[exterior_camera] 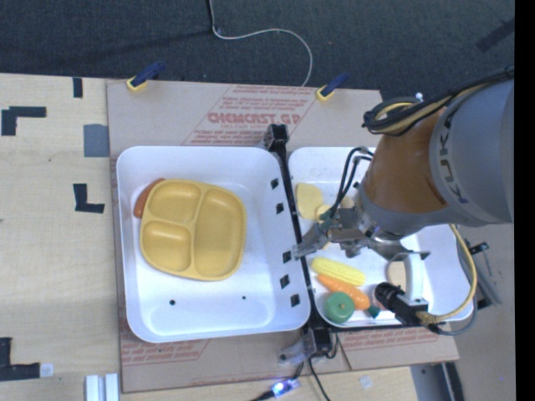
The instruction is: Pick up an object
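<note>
- 1 corn cob [337,270], yellow, lying in right bin [443,284], lower-mid of frame, just below the gripper [344,230].
- 1 carrot [347,287], orange, lying right under the corn, touching or nearly so.
- 1 green round item [338,307] w/ orange rim, at bottom edge of right bin, just beside carrot's lower side; type unclear.
- 1 pale yellow item [310,200] in upper left of right bin, near the divider; partly covered by gripper hardware, shape hard to tell.
- 1 white/brown item [399,271] right of the corn, half hidden under the arm's wrist; can't ID.
- Gripper: sits over left part of right bin, above the corn. Can't tell if open or closed, too cluttered w/ cables and dark metal. Nothing visibly gripped.
- 1 arm [435,161], grey w/ orange band, coming in from right of frame, covers most of right bin's upper half.
- 2 white bins side by side, centre of frame.
- Left bin [167,316]: 1 yellow divided plate [194,228], 3 compartments, tilted, in bin's upper left part.
- 1 red-orange item [140,200] peeking from under plate's upper left edge; mostly hidden.
- Bins rest on cardboard sheet [251,115] w/ red print, 2 clips at its top edge.
</note>
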Available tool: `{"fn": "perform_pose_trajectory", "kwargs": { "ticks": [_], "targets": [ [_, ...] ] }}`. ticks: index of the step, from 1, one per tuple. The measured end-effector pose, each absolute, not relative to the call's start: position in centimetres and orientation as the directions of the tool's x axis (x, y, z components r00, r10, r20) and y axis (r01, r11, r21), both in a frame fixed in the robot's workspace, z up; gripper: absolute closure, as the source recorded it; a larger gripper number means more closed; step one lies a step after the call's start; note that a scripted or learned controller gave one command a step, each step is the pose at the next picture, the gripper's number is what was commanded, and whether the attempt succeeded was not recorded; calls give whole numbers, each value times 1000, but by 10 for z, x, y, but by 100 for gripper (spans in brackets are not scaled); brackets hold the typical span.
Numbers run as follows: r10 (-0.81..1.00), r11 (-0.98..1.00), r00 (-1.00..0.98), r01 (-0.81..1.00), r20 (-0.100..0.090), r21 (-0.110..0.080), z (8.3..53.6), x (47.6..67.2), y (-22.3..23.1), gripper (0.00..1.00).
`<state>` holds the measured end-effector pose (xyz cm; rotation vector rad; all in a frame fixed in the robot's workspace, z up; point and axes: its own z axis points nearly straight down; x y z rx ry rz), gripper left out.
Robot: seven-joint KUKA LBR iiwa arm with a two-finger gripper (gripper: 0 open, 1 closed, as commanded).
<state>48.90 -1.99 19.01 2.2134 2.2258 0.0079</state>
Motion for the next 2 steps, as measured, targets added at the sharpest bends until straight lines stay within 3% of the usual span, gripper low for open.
{"fn": "perform_pose_trajectory", "kwargs": {
  "ticks": [1, 2],
  "targets": [
    [1000, 8, -8, 1000, 4, 18, 475, 485, 65, 0],
    [1000, 4, -4, 1000, -2, -1, 475, 484, 63, 100]
  ]
}}
